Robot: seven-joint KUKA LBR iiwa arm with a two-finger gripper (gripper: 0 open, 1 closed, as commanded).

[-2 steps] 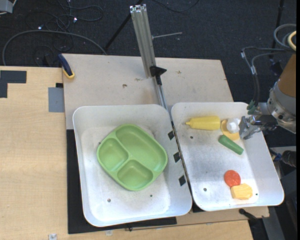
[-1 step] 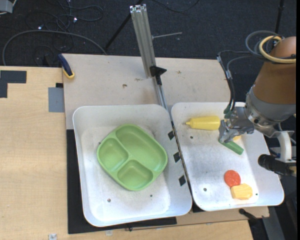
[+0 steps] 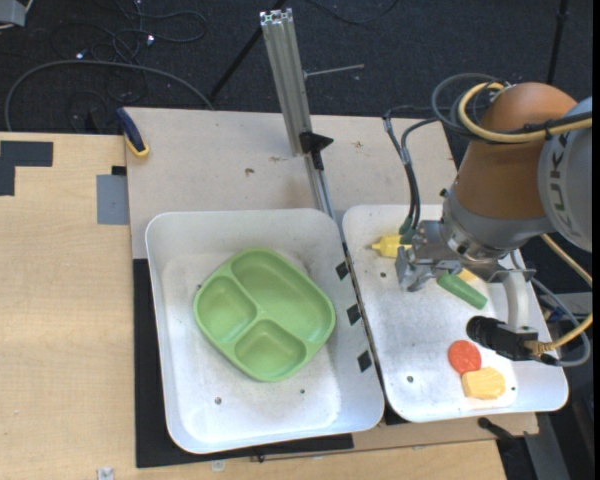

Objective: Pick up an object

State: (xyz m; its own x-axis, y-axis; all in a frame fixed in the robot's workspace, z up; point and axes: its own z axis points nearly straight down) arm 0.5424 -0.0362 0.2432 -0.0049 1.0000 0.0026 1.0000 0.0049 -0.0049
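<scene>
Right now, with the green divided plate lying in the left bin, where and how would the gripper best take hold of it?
Probably by the raised outer rim of the green divided plate, coming straight down with one finger inside a compartment and one outside. It lies flat and open side up in the left bin, too wide to span whole. The rim nearest the gripper looks unobstructed.

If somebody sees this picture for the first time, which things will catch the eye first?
Probably the green divided plate, lying alone in the left bin. Next comes the arm's orange band above the right bin, with the gripper low beside a small yellow object and a green stick. A red piece and a yellow block lie near that bin's front corner.
</scene>
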